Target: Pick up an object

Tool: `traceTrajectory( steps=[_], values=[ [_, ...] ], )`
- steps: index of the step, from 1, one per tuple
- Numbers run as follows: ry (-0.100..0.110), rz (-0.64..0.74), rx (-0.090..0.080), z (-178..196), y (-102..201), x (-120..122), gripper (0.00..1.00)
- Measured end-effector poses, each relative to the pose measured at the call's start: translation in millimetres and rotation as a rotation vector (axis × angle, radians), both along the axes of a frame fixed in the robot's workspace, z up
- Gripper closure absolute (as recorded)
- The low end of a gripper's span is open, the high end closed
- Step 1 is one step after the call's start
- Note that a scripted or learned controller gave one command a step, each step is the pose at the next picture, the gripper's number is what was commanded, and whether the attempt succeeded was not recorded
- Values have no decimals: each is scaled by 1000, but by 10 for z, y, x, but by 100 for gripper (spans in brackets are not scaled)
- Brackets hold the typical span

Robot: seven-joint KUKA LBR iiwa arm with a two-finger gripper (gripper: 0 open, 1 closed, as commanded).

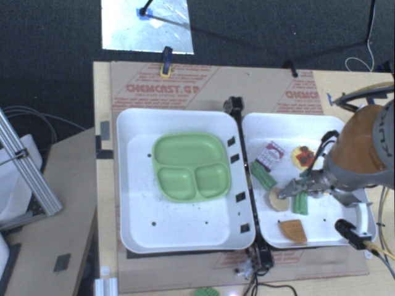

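The right bin (259, 125) holds several small things. A red and white packet (270, 155) lies near its middle, with a round yellow and red piece (302, 156) to its right. A green stick (262, 176) lies by the left wall. Lower down are a tan disc (278, 200), a second green piece (300, 203) and an orange-brown square (293, 230). My gripper (294, 190) reaches in from the right. It is low over the tan disc and the second green piece, partly covering both.
The left bin (133, 165) carries a green divided plate (188, 167). A black divider (244, 177) runs between the two bins. The arm's orange and grey body (364, 150) covers the right bin's right side.
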State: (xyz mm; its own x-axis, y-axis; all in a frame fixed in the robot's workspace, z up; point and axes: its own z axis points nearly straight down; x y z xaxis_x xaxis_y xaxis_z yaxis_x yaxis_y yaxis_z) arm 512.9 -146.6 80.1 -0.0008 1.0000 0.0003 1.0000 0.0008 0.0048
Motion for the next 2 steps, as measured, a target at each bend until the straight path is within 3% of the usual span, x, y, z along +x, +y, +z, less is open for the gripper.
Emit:
traceTrajectory(
  steps=[1,2],
  values=[
    [-3,-1,-2,167,-23,8,100],
    [-9,14,2,1103,867,507,100]
  ],
)
